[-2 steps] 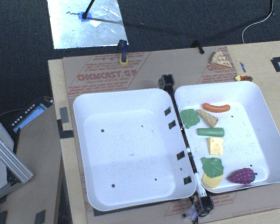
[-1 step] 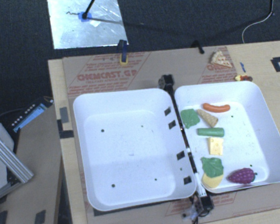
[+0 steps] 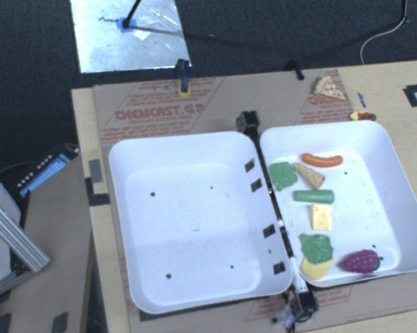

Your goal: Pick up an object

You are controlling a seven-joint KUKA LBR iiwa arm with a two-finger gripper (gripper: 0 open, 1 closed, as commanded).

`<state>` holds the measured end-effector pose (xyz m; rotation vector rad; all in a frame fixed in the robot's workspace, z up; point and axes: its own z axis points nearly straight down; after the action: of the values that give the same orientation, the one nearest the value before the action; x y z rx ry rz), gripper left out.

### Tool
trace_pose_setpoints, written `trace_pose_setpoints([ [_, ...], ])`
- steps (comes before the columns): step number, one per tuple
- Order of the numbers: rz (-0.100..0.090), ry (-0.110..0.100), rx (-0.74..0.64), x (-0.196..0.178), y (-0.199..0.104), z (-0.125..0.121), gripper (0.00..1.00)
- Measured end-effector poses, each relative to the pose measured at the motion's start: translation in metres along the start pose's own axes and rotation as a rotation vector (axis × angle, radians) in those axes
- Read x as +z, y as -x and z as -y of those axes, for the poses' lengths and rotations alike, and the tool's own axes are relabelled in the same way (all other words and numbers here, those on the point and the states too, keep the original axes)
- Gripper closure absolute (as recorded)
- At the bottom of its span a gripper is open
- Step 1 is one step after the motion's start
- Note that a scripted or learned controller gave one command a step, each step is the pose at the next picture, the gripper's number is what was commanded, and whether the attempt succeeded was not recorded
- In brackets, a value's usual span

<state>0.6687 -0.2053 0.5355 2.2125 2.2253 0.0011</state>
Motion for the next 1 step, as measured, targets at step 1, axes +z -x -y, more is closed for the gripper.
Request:
trace_pose_setpoints([
  [1,0.000,0.000,0.000,0.0000,0.0000,0.0000,1.00],
])
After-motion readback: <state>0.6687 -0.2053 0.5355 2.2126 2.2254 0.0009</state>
